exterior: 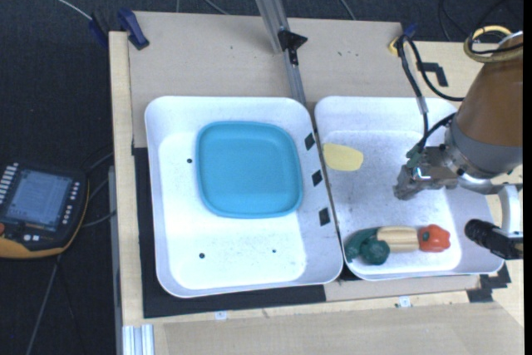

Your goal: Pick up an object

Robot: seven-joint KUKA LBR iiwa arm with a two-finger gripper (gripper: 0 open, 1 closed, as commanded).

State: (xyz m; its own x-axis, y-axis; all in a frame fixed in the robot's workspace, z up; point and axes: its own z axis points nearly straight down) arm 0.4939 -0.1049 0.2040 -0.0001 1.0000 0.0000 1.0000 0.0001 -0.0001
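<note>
Counter (208,54) carrying two white bins. Left bin (170,262) holds a blue plate (249,169). In the right bin (366,116): gripper (409,185), finger state indiscernible, above a wooden piece (397,239), green object (366,248), red object (433,238), possibly toy vegetables; yellow chip (342,157) toward the left bin.

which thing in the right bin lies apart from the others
The pale yellow piece by the bin's left wall; the green, tan and red items sit in a row along the near edge.
</note>
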